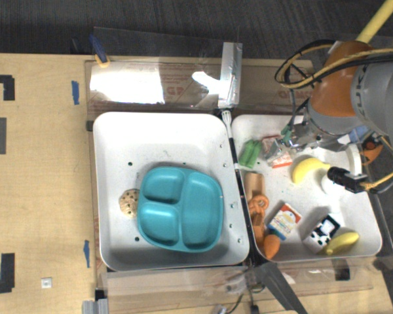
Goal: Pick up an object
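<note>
My gripper (283, 144) hangs low over the upper left part of the right bin (367, 208), below the arm's orange band (334, 87). It is right beside a green object (249, 154) and a small silvery, red-edged item (274, 152). A yellow lemon-like fruit (308, 169) lies just to its lower right. Further down the bin lie an orange toy (257, 208), a small printed carton (283, 222), a black-and-white piece (323, 231) and a yellow fruit (342, 242). Nothing can be seen held.
The left bin (111, 136) holds a teal divided plate (181, 207) with a speckled cookie (128, 202) at its left edge. A clear plastic sheet and a metal bracket (230, 74) stand behind the bins. Cables (298, 64) loop around the arm.
</note>
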Controlling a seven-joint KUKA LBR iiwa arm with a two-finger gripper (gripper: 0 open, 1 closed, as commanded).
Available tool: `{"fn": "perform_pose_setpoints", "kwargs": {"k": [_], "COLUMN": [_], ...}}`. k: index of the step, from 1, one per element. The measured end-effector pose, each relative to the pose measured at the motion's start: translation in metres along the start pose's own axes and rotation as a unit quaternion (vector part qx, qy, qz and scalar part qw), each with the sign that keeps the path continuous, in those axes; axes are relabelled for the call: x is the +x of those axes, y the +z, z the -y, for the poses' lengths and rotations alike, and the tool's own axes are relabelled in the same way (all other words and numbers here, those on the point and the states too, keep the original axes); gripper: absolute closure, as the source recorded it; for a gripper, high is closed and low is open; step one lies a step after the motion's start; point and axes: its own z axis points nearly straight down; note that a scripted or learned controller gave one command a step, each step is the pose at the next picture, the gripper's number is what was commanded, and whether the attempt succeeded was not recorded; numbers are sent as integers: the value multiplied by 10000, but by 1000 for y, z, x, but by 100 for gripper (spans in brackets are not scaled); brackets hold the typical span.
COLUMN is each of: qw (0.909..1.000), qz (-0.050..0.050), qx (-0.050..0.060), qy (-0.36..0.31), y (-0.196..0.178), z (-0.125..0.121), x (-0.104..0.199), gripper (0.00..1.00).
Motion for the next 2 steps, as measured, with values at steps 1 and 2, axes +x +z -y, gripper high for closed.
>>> {"fn": "perform_pose_setpoints", "kwargs": {"k": [1,2], "qw": [9982,9999], "qz": [2,-22], "qx": [-18,31], "qy": [-598,142], "y": [-85,-91], "z": [-7,-10], "x": [34,115], "gripper": [100,100]}}
